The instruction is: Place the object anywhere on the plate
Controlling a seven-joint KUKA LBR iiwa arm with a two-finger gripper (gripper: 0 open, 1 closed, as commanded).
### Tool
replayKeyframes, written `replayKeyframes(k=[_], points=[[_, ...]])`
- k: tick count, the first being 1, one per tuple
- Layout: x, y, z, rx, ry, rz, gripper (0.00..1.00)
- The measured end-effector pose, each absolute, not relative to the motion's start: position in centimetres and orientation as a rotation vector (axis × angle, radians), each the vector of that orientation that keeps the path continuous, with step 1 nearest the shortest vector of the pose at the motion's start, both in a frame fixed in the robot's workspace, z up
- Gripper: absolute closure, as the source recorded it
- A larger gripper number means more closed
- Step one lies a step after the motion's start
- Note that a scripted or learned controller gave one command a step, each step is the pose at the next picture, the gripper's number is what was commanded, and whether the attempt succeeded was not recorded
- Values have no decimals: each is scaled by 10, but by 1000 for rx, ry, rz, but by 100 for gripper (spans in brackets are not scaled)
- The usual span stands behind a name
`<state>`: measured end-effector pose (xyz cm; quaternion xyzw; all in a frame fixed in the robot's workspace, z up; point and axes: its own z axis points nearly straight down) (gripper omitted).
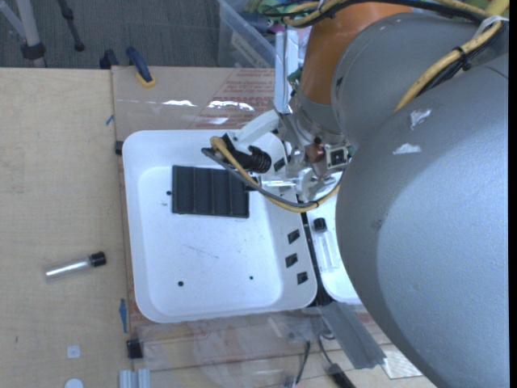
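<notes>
I am watching the gripper (pixel 300 181) hovering at the seam between the two bins, likely reaching for the clear capped tube (pixel 326 250) lying in the right bin (pixel 346 291); I cannot tell its grip state. The black ribbed slab (pixel 210 191), presumably the plate, is lying flat in the left bin (pixel 210 297). The pale wooden counter (pixel 48 176) is backing onto grey carpet (pixel 145 6).

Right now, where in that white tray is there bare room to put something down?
The left white bin has bare floor in its lower half, below the black ribbed plate, and a narrow strip along its left wall. Its upper right corner is crowded: the arm's hand and yellow cables hang there. Outside it, the wooden bench is bare around the small tube.
</notes>
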<state>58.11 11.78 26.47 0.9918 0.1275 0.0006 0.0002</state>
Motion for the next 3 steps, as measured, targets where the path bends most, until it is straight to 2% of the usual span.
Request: replayKeyframes(k=[1,2,3], points=[[528,193,268,3089,568,-2,100],[480,223,154,3071,661,-8,100],[545,224,286,3048,754,2,100]])
